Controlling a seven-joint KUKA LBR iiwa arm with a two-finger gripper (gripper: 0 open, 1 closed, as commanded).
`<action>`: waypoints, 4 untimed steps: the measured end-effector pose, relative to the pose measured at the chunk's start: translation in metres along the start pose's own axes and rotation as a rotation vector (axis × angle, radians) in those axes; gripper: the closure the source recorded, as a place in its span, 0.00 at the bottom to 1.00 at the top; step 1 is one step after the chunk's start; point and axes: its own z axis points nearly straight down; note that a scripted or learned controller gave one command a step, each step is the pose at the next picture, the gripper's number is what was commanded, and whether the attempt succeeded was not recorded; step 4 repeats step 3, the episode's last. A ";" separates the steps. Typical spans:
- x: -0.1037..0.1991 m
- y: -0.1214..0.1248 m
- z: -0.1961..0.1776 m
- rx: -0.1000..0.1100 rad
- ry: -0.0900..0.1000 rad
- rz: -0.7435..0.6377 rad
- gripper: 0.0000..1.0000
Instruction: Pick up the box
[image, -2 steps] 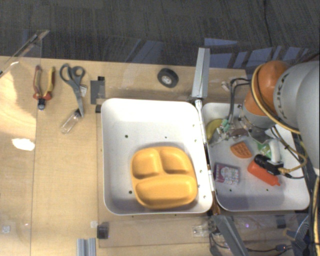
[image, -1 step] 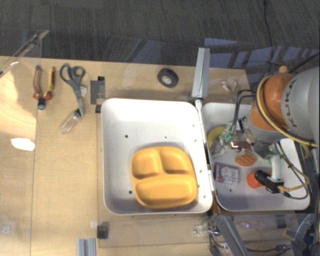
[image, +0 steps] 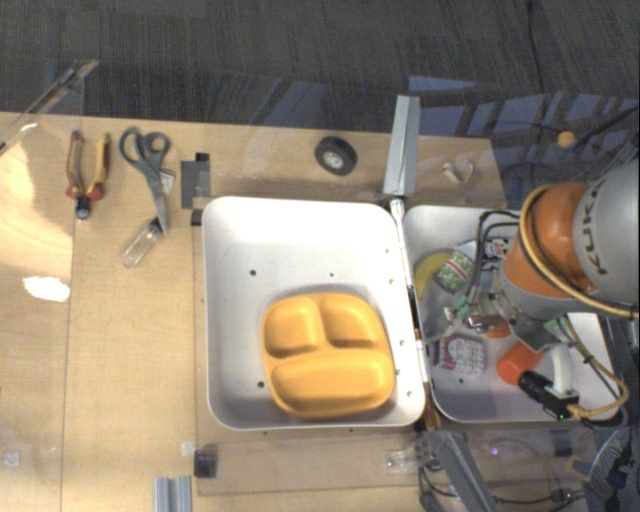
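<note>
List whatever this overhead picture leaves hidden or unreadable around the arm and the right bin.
- Claw: the grey and orange arm covers it in the camera view, so its state is unreadable.
- Right bin: the arm hides much of its floor; which item is the box cannot be told.
- Pouch and green-labelled packet: print too small to read.
- Orange item: partly under cables, its shape unclear.
- Arm: cut off by the right edge.

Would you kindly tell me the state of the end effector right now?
End effector: low in the right bin among clutter; open or closed cannot be told.
</note>
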 end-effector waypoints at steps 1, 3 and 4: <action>0.015 -0.031 -0.001 -0.004 -0.003 0.097 0.00; 0.044 0.018 -0.105 0.012 0.005 -0.192 1.00; 0.044 0.018 -0.105 0.012 0.005 -0.192 1.00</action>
